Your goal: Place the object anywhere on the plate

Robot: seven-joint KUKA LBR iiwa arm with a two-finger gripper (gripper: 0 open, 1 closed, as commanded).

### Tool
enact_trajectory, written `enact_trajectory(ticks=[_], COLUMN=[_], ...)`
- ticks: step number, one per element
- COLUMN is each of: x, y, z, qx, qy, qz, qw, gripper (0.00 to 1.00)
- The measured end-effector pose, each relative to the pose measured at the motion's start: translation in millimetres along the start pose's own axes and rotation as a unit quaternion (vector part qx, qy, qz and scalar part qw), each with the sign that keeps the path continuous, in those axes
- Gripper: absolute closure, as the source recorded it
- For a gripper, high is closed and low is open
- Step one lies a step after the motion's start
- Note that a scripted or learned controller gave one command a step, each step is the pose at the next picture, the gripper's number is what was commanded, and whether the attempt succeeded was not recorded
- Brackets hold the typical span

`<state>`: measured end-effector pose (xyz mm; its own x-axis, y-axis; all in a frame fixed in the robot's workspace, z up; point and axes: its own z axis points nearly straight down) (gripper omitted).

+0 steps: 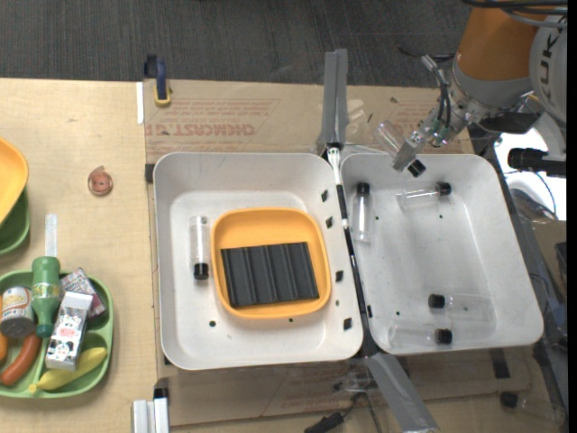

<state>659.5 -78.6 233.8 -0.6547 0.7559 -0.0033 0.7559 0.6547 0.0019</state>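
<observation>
On orange plate point(270, 231), black ridged block point(270, 272)

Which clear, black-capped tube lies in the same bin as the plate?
The clear tube in the left bin, upright in view beside the yellow plate's left edge; the others lie in the right bin.

Orange plate point(270, 233) bears a seemingly ridged dark-grey slab point(270, 273).

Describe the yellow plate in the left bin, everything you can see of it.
The plate is a rounded-square yellow dish, plastic by its look, with a raised rim. It lies flat on the floor of the left bin, right of centre. A dark ribbed slab lies on it, covering most of its well. A clear tube with a black cap lies just off its left edge.
</observation>
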Motion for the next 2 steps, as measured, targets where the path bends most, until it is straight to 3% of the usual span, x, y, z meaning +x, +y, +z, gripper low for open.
enact_trajectory(ticks=[1, 2], x=[-27.8, -74.0], y=[-38.3, -83.8], z=[5.6, 26.1], qx=[0.0, 0.0], qy=[0.001, 0.0], qz=[-0.098, -0.109], qw=[0.9952, 0.994], gripper=[1.0, 1.0])
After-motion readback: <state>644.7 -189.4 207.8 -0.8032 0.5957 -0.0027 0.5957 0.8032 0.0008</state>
